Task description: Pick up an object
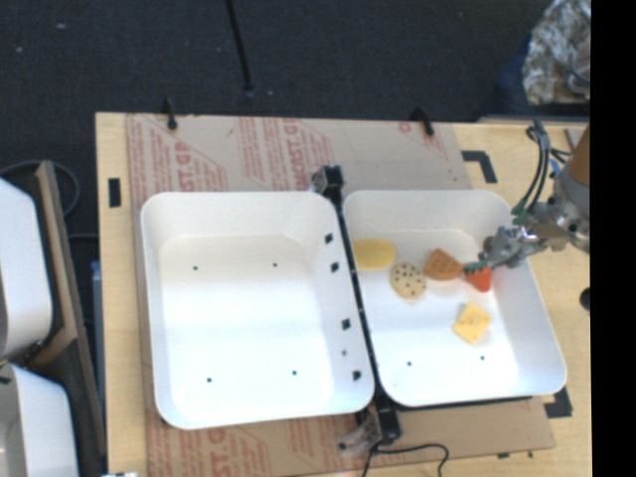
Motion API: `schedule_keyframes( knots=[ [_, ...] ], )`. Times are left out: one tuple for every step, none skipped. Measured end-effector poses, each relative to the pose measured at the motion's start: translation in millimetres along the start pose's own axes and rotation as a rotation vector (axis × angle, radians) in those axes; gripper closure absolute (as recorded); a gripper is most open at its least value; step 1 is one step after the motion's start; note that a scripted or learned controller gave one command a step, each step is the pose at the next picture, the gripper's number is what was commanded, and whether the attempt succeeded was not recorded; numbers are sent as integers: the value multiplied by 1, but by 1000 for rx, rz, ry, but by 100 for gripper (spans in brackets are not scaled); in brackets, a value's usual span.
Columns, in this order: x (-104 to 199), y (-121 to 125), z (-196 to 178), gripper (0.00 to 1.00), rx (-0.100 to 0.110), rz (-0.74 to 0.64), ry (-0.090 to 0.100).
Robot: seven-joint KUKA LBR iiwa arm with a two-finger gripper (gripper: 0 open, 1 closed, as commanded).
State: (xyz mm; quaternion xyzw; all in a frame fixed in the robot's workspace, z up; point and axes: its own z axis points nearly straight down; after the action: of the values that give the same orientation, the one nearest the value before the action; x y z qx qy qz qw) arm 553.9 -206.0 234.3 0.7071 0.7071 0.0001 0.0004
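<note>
While the grey arm (556, 217) is reaching in, mostly cut off at the frame's edge, its pincer (494, 256) is hanging over the right bin (537, 366), just above a small red-orange object (481, 279). Whether the pincer is apart or together is too blurred to tell. Beside the red-orange object, a brown wedge (443, 264) is lying; farther from it are sitting a speckled cookie (407, 281), a yellow oval (375, 254) and a yellow block (473, 323).

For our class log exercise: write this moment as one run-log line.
gripper: over right bin, at red object | grasp: unclear | left bin
</note>
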Motion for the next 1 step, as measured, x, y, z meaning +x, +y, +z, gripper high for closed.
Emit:
schedule_keyframes(
  knots=[
    [51, 1, 9, 100, 0, -3, 1]
  ],
)
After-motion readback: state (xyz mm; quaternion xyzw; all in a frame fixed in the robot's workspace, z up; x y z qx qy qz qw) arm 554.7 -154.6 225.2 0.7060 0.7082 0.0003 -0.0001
